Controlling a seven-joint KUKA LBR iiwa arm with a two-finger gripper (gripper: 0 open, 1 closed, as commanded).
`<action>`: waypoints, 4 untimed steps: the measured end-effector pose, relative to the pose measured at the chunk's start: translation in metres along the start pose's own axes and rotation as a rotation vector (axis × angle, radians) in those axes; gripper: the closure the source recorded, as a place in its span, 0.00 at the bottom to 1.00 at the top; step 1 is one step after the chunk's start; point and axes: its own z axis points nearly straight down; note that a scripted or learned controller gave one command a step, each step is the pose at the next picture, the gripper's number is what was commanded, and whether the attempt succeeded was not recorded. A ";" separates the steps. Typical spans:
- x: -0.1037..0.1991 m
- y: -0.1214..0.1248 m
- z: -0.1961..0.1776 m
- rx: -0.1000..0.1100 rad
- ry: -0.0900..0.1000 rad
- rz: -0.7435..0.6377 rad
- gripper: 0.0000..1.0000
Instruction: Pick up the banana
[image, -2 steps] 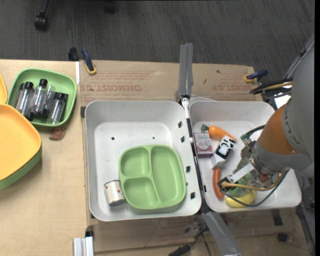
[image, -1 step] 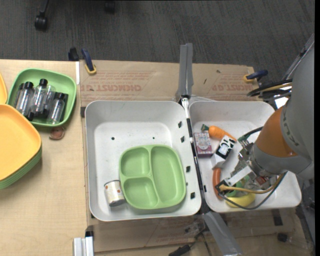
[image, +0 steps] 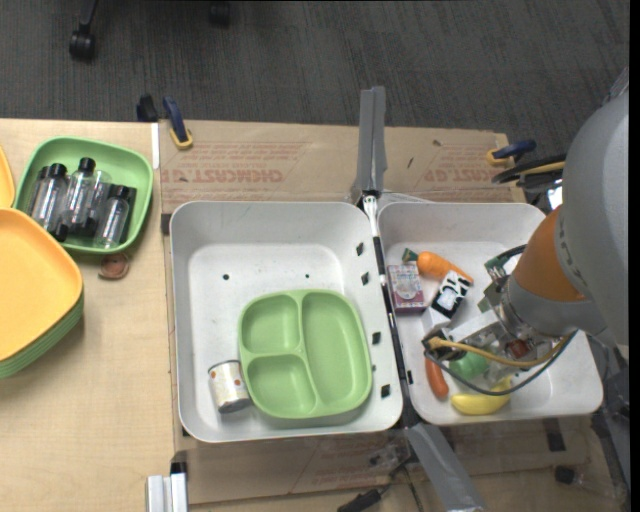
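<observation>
Seen from above at a slant, a tabletop (image: 100, 440) carries two shallow white bins side by side. The left bin (image: 200, 300) holds a light green divided plate (image: 304, 354) with three compartments, and a small tin can (image: 228, 386) lies on its side touching the plate's lower left edge.

The right bin (image: 470, 225) holds a cluster of small things. The banana (image: 480, 403), yellow, lies flat near the bin's front wall, toward the lower right. Just above it sits a green object (image: 468, 367), partly hidden by cables. A thin red-orange item (image: 436, 379) lies just left of the banana. Farther back are an orange carrot (image: 436, 264), a small purplish box (image: 405, 287) against the left wall, and a black-and-white object (image: 452, 295) between them and the arm.

The grey arm (image: 605, 200), with its orange band (image: 552, 262), reaches in from the right. Its end effector (image: 500, 345) sits low over the right bin, just above the banana and over the green object, wrapped in yellow and black cables. Whether the end effector is released or clenched cannot be told, as the wrist and cables hide it. Nothing can be seen grasped; the banana rests on the bin floor.

To the left of the bins, a green tray (image: 135, 170) holds several small dark-capped bottles (image: 80, 200), and a stack of yellow plates (image: 35, 290) sits at the left edge.
</observation>
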 end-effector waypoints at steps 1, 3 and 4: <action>-0.015 -0.002 0.000 0.001 0.001 -0.011 1.00; -0.012 -0.012 0.000 0.001 0.000 -0.040 1.00; -0.013 -0.011 0.001 0.001 -0.001 -0.068 1.00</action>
